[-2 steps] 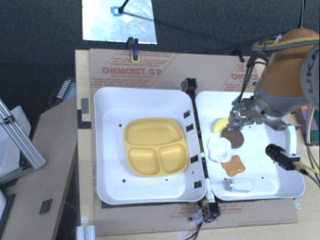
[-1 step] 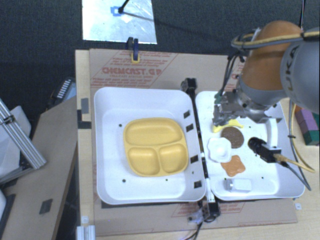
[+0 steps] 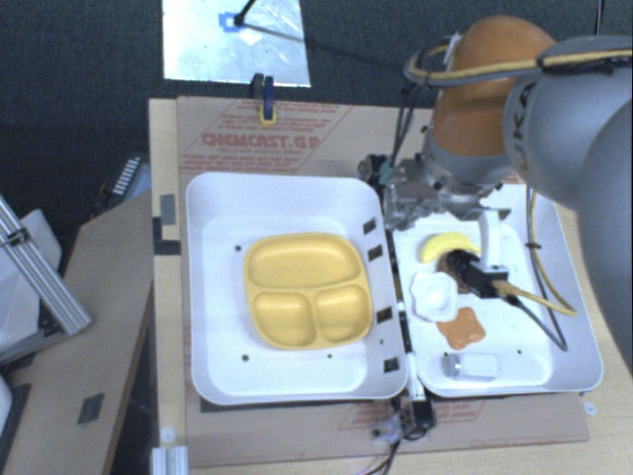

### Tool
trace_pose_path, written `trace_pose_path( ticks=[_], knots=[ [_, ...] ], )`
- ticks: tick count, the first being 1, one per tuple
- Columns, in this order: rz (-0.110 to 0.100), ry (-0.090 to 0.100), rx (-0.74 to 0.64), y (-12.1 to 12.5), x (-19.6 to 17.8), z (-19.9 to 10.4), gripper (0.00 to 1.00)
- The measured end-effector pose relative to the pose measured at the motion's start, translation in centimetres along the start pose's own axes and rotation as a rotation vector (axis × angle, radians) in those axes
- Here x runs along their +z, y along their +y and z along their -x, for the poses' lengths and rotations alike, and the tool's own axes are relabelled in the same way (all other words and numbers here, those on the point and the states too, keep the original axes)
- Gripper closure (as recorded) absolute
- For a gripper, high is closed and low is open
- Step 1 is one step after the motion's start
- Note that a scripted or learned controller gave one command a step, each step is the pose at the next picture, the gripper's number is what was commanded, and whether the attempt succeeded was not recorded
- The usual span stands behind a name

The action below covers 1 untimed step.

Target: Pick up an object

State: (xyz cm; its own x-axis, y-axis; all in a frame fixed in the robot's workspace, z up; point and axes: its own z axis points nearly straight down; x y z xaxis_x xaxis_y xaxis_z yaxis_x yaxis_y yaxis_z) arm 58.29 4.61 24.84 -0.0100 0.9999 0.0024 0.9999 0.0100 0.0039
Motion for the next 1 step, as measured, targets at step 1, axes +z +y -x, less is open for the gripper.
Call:
trace_pose_path(
  ticks=[1],
  knots=[
    [-0.003, -0.001, 0.001, 1.27, 1.95, -4.55, 1.00]
  ],
)
